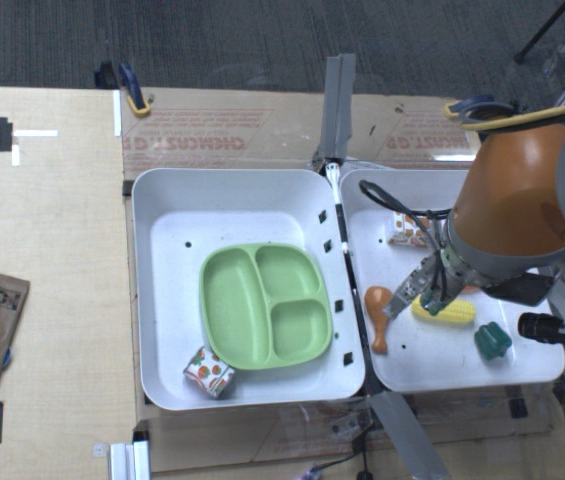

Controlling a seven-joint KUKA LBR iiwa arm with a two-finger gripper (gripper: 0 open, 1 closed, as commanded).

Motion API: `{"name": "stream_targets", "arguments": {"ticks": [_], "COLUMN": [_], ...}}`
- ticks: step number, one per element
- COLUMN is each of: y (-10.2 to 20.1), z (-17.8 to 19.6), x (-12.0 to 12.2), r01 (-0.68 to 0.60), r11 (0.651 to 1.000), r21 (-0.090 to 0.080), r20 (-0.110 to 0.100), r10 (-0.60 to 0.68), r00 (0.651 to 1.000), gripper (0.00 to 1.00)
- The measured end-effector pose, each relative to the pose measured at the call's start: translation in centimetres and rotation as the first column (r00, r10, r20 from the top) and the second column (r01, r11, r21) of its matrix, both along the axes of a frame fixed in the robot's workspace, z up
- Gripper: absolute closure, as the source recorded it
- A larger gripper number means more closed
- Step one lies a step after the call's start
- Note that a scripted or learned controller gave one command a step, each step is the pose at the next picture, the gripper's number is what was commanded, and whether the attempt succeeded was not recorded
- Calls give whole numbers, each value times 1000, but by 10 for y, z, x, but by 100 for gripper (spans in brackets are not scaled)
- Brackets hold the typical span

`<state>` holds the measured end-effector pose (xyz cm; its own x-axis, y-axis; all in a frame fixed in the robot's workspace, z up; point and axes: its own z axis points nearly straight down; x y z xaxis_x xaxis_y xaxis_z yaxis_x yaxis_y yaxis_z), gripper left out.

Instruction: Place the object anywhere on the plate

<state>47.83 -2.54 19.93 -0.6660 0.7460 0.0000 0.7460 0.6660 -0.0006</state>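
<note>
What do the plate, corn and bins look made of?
Plate: likely molded plastic, matte pale green, with rounded dividers and an even colour.
Corn: probably toy plastic or rubber, bright uniform yellow; too small to tell which.
Bins: white, smooth, with a slight sheen and rounded corners; plastic or coated metal, can't tell.
</note>
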Motion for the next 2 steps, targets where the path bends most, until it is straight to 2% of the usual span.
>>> {"name": "stream_targets", "arguments": {"ticks": [1,2], "y": [66,163], "z": [-8,-22], "x": [21,47], "r01": [-125,-192], "r11": [992,981], "r21": [-1,-1], "r20": [0,0], "r10": [125,192], "r00": [992,981], "gripper": [100,100]}}
